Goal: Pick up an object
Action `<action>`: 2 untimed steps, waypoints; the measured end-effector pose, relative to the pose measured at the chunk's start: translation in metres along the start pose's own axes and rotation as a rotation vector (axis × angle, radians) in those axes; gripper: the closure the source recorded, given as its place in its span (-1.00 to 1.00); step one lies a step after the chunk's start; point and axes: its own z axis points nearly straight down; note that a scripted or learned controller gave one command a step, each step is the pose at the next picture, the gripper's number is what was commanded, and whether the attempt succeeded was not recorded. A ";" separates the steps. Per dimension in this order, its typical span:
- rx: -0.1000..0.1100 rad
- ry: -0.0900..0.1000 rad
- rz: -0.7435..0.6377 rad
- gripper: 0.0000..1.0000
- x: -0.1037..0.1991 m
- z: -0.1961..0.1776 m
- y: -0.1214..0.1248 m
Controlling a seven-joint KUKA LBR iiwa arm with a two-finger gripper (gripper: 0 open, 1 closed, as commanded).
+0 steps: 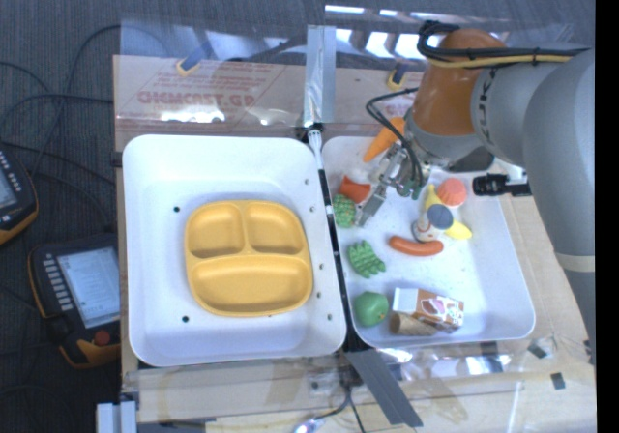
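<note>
My gripper [385,186] hangs over the upper left part of the right bin [503,272], under the arm's orange band. Just below and left of it lie a red piece [353,191] and a small green piece [343,211]. An orange carrot [382,143] sticks out behind the gripper. To its right are an orange-red ball [451,192], a wooden figure with a dark head [430,220] and a yellow piece [458,230]. Lower down lie a red sausage [416,246], a bumpy green piece [365,257], a green ball [370,307] and a small printed box [440,308].
The left bin [155,180] holds a yellow divided plate [250,257]. A raised rim [329,228] separates the two bins. The grey arm covers the right bin's upper right corner. Cables and handheld devices lie on the floor at the left.
</note>
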 end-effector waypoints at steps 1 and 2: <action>-0.004 -0.010 0.077 -1.00 0.058 -0.001 -0.116; -0.009 -0.012 0.168 -1.00 0.057 -0.001 -0.057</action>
